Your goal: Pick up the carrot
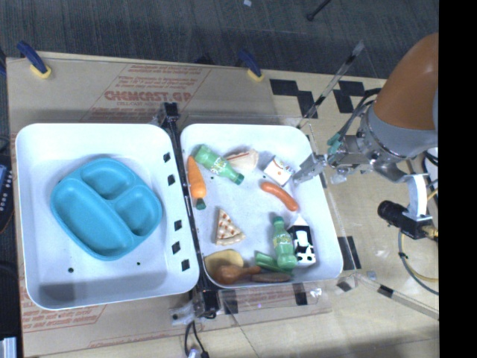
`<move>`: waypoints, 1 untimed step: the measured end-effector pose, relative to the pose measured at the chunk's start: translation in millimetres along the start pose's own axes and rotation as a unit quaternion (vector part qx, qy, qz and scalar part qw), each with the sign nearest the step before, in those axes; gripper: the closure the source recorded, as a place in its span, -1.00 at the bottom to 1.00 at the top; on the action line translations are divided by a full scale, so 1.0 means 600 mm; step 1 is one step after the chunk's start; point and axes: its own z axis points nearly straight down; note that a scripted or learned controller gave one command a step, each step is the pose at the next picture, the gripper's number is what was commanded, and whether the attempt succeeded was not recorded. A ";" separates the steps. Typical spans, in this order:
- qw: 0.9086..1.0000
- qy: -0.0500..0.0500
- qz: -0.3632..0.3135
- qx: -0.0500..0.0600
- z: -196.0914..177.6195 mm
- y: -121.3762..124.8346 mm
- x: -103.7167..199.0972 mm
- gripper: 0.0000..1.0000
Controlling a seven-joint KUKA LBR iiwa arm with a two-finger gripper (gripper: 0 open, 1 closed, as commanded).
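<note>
Your grey arm with the orange band (406, 88) reaches in from the right of the frame, its hand (309, 168) poised at the right rim of the right-hand shallow white bin (257, 136); from this angle you cannot tell whether the hand is apart or together, and nothing is seen between its tips. The orange plastic carrot with a green stub (197, 183) lies on the far side of that bin, against its left wall at centre frame, running roughly top to bottom with the green end lowest. A green toy bottle (217, 164) lies just beside the carrot's upper end, and a yellow pizza-slice toy (227, 227) sits near its lower end. Closer to your hand are a small red-and-white carton (278, 171) and an orange-red sausage (279, 195), neither of them the target. A blue divided plastic plate (104, 206) rests in the left-hand white bin (37, 274) on the cardboard-covered table (149, 88). By the look of it, you are at the approach step, with no grasp made. Your next move likely calls for crossing the bin to the left, over the carton and sausage, then descending with the fingers straddling the carrot's narrow width, clear of the bin wall and the bottle.
</note>
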 end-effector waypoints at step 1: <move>0.997 0.002 0.073 0.005 0.284 0.004 0.092 -1.00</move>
